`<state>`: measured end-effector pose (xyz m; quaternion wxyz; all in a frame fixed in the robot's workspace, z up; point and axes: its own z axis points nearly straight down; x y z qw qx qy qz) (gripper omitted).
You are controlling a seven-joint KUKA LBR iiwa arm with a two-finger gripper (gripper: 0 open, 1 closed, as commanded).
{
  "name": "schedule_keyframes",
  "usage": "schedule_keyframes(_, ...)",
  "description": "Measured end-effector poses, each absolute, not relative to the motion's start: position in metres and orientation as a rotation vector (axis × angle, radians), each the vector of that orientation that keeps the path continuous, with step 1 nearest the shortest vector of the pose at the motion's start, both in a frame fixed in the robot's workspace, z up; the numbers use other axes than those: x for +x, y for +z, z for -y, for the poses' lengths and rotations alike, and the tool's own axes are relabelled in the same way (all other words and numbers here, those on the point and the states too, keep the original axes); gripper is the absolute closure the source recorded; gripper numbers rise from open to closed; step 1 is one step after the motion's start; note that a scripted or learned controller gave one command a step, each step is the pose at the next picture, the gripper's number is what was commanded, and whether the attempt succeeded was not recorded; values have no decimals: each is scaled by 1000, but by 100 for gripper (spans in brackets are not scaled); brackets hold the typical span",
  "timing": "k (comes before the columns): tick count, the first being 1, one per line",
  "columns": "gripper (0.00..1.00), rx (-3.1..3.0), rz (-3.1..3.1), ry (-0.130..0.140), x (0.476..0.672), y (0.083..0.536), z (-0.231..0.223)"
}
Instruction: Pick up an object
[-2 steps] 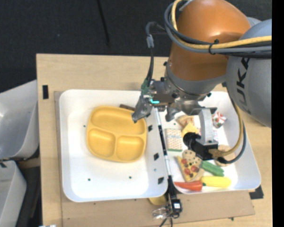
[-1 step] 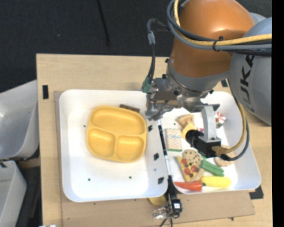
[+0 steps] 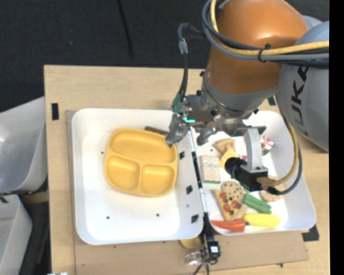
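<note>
One yellow divided tray lies in the left bin

Two white bins, one yellow divided tray, one pizza slice.

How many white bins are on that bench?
2. The left bin holds a yellow divided tray. The right bin holds small toy foods, with the arm covering its upper part, so more items may be hidden there.

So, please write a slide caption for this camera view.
KUKA arm's gripper hovers between a yellow divided tray and toy food.
</note>
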<state>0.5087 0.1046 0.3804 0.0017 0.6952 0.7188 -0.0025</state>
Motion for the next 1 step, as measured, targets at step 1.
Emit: schedule_keyframes(1,0,2216,-2228,-2,490,379,-137)
